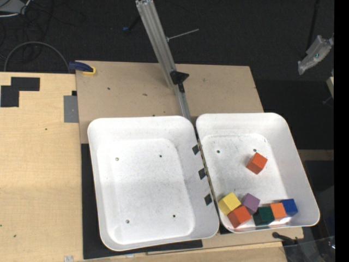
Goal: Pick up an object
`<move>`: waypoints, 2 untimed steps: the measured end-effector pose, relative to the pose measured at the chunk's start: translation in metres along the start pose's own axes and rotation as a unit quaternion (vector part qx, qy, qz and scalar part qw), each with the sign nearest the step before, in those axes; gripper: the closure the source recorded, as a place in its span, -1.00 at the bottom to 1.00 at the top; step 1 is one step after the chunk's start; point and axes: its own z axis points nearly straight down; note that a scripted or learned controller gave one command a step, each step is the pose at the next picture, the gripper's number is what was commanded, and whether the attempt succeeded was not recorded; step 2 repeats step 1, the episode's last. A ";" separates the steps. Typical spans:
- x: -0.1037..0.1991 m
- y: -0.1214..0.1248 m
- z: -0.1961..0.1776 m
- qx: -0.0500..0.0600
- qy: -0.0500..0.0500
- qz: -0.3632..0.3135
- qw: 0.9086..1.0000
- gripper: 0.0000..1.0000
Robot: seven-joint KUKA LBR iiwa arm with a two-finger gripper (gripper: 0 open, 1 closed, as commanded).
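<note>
Closest to the lens, along the near wall of the right bin [297, 162], a cluster of blocks lies packed together: a red block [239, 216] touching a yellow block [229, 202] and a purple block [251, 202] behind it, then a green block [264, 215], an orange block [278, 209] and a blue block [289, 206] in a row toward the corner. A lone orange-red block [257, 162] sits tilted near the middle of that bin, apart from the cluster and nearer to the gripper than the rest. The gripper [315, 53] shows as a pale, blurred shape at the far right, well apart from every block, all of which lie toward the viewer and to the left of it; whether it is open or closed cannot be told. The left bin [109, 146] lies farther left still, beside the right one.
</note>
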 end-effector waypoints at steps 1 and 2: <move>0.019 0.033 -0.025 -0.004 0.000 -0.002 1.000 -1.00; 0.019 0.033 -0.025 -0.004 0.000 -0.002 1.000 -1.00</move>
